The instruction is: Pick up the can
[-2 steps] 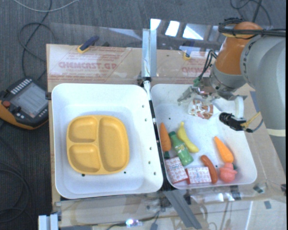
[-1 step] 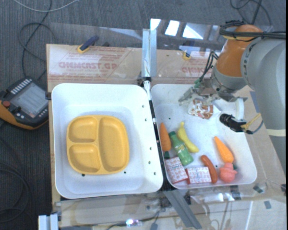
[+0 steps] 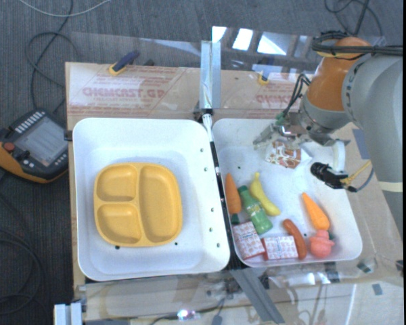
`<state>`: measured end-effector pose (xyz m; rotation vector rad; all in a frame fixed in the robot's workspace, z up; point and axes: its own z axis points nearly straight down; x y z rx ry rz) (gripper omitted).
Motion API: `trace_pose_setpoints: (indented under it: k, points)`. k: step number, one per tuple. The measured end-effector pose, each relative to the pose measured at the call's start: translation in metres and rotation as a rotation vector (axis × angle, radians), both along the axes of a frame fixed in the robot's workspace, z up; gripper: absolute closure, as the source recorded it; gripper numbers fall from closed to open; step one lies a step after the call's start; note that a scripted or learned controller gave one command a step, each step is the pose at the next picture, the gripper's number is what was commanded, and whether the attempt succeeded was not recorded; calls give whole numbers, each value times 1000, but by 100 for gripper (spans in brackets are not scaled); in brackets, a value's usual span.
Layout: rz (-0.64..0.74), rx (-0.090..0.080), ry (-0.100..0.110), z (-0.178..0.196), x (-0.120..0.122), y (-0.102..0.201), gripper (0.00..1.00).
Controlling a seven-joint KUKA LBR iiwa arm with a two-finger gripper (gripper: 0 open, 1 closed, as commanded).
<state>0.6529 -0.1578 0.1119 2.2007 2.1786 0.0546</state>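
Bench: two white bins | left bin [image 3: 81, 181]: yellow tray [image 3: 139, 203] | right bin [image 3: 348, 239]: can [image 3: 284, 154], perhaps on its side, at 12 o'clock | gripper [image 3: 279, 128] just above can, 11 o'clock of it; grip state unreadable | toys at 6 o'clock.

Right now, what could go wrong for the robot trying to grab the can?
The grey arm's gripper hovers over the white-and-red patterned can, which lies near the right white bin's far wall, so the fingers might bump the rim. The can looks tipped on its side and could roll away when touched.
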Motion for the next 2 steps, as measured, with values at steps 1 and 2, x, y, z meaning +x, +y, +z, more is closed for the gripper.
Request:
trace_pose_setpoints:
  k: [1,2]
  points:
    - [17,-7,-8,0,-7,-1,0]
    - [-64,-8,-11,0,-10,6,0]
